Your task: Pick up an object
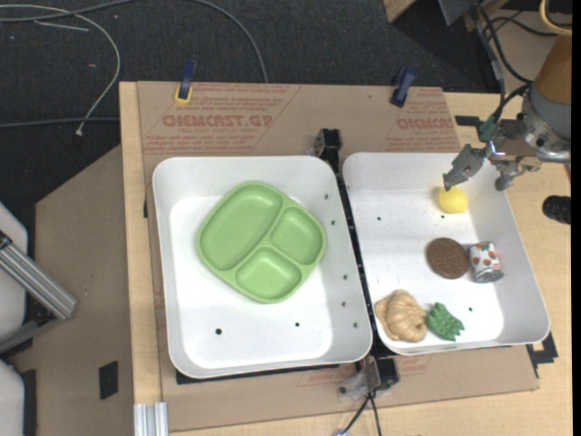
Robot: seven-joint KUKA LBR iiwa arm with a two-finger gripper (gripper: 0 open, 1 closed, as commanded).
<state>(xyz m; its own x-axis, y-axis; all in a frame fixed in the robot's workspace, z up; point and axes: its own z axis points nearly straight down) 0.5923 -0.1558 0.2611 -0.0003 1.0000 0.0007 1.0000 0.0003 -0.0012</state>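
Two shallow white plastic bins: left (182,334), right (522,321). One green three-compartment plate (261,241). One yellow ball (453,200), one brown disc (447,257), one red-spotted white cup (486,262), one tan pastry (402,314), one green leafy toy (445,322).

bench: flat brown cardboard sheet with red print (272,107) | on it: shallow white plastic left bin (177,271), shallow white plastic right bin (399,189), side by side, nearly touching

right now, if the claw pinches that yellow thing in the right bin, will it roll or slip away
Probably. The yellow object looks small and rounded, so it may roll on the smooth right bin floor. The open claw hangs just above it; an off-centre pinch could squirt it sideways.
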